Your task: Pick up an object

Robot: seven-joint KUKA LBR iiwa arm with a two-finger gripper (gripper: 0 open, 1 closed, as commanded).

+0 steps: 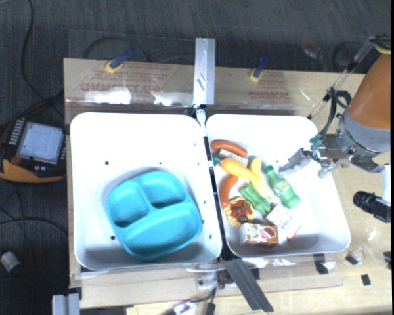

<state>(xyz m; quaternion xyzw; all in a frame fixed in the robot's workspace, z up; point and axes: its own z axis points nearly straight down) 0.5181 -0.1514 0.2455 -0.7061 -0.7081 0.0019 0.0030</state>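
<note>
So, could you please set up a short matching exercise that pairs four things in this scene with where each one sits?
Things:
1. blue divided plate
2. green bottle
3. small carton
4. gripper

Places:
A. near front edge of the right bin
B. above the right bin, at its right side
C. in the left bin
D. right bin, middle, right of the banana

Pairs: 1-C, 2-D, 3-A, 4-B
</note>
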